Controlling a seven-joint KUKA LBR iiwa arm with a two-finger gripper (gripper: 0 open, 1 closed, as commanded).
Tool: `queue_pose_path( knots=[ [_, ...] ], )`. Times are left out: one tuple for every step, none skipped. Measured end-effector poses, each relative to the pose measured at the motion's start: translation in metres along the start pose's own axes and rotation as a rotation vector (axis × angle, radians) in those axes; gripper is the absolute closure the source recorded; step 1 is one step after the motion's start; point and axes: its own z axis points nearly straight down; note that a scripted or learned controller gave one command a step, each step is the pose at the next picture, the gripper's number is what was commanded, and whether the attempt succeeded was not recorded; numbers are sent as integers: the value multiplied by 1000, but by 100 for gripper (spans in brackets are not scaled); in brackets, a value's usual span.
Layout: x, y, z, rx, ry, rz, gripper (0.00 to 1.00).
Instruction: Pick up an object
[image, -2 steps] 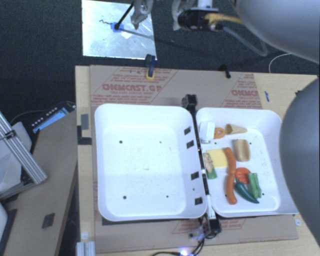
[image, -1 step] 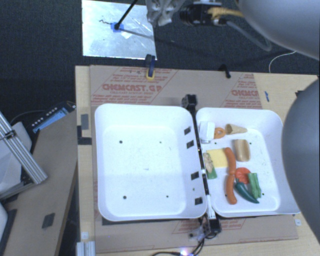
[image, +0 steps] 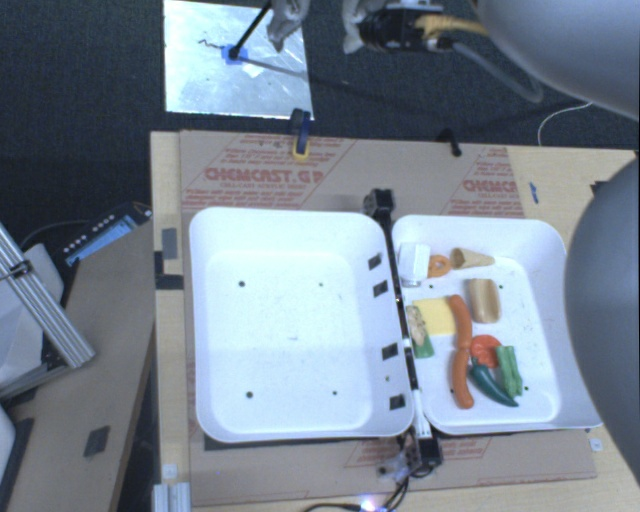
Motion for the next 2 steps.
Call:
queue_pose_path(
  knots=[
    [0, 0, -11, -3, 1, -5, 100],
    [0, 0, -11, -2, 0, -6, 0]
  ],
)
